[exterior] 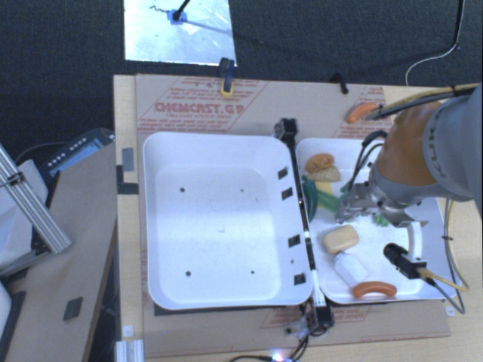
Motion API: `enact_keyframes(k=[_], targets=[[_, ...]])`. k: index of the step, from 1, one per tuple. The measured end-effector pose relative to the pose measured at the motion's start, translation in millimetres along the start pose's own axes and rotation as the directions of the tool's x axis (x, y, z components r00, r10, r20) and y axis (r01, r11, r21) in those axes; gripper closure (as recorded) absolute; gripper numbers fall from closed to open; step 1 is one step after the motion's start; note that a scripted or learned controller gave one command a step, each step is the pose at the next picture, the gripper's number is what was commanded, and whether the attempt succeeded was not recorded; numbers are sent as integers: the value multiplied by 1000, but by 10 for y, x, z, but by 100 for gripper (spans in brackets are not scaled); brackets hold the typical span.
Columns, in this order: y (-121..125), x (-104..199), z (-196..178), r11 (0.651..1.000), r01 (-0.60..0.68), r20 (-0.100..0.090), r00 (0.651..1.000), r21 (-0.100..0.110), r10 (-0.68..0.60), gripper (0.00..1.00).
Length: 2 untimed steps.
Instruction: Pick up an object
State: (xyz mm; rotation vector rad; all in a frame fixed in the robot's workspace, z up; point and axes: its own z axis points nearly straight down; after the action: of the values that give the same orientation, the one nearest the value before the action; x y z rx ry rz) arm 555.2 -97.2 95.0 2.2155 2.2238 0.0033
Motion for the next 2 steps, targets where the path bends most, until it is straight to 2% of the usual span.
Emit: enact_keyframes(k=[1, 2], targets=[[-21, 121, 110, 1000, 1, -1, 1000, 4, -1, 100], [-272, -142, -442, 1000, -5, 2, 1000, -1, 5, 100]])
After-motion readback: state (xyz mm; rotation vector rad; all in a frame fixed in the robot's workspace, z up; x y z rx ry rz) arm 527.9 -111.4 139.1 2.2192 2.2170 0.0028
